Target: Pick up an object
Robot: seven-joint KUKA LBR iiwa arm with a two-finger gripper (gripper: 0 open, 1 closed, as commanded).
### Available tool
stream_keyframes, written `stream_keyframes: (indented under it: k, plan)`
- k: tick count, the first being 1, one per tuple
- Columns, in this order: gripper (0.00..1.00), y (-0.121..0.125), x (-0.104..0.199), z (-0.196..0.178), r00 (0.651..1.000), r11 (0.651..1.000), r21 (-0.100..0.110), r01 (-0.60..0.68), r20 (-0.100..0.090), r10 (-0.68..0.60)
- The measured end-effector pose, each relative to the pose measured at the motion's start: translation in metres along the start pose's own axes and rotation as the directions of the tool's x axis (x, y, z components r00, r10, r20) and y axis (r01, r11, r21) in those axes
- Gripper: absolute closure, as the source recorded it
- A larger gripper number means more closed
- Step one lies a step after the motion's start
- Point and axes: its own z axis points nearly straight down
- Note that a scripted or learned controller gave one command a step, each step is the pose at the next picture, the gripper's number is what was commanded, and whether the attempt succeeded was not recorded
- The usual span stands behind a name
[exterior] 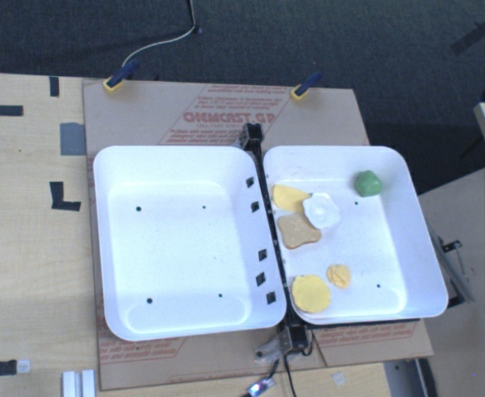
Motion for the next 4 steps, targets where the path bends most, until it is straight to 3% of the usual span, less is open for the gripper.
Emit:
stream_keyframes:
  k: [1,2,3,4]
  plan:
    - [1.0,0.001,0.001,-0.01,1.0,1.0,-0.001,0.001,0.002,-0.001]
    - [0.0,0.001,0.001,-0.01,1.0,1.0,-0.001,0.001,0.001,-0.001]
    - [1.0,0.001,0.001,-0.021,1.0,1.0,-0.003,0.002,0.003,-0.002]
    - [0.0,0.001,0.001,-0.02,1.0,1.0,-0.002,0.002,0.002,-0.002]
